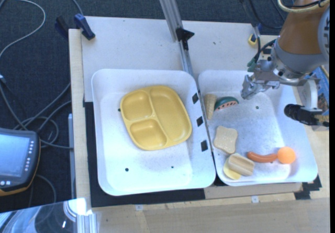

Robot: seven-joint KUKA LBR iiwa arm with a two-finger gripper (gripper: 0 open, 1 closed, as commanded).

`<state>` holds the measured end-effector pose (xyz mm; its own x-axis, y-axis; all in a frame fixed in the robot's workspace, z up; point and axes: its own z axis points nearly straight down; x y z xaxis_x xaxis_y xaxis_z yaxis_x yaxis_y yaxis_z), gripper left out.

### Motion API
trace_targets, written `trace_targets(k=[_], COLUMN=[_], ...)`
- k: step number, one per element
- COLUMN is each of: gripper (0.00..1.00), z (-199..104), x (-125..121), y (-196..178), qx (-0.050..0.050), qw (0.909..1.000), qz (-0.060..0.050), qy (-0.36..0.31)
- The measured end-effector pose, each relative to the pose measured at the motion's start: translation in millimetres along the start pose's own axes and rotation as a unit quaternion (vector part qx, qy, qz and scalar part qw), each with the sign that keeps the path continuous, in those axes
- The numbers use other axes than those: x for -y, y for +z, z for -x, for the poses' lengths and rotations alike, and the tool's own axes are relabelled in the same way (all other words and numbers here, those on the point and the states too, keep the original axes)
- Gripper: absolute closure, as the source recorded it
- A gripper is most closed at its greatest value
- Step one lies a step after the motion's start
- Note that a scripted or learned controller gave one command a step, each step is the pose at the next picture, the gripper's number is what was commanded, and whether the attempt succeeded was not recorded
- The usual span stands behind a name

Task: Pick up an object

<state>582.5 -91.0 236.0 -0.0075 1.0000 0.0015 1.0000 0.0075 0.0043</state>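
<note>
My gripper (248,92) hangs over the far part of the right bin (261,122), a little right of a watermelon slice (227,103). Nothing shows between its fingers. A toast slice (225,139) lies in the middle of that bin. Toward the near edge sit a tan bun-like piece (239,165), an orange carrot (263,157) and an orange ball (286,155). A pale wedge (210,104) leans against the bin's left wall.
The left bin (112,174) holds a yellow divided plate (155,117). A metal pole (168,1) slants down between the two bins. The bench's back strip lies beyond the bins, with a blue clamp (84,25) at its far left corner.
</note>
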Motion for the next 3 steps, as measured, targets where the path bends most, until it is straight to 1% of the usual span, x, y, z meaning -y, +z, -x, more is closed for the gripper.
trace_targets(k=[1,2,3], gripper=[1.0,1.0,1.0], z=[-53.5,-100.8,-145.8], x=[-12.2,-19.6,-19.2], y=[7.8,0.5,5.5], qx=[0.0,-0.001,0.0], qw=[1.0,1.0,1.0], qz=[-0.001,-0.001,-0.003], qy=[0.0,0.0,0.001])
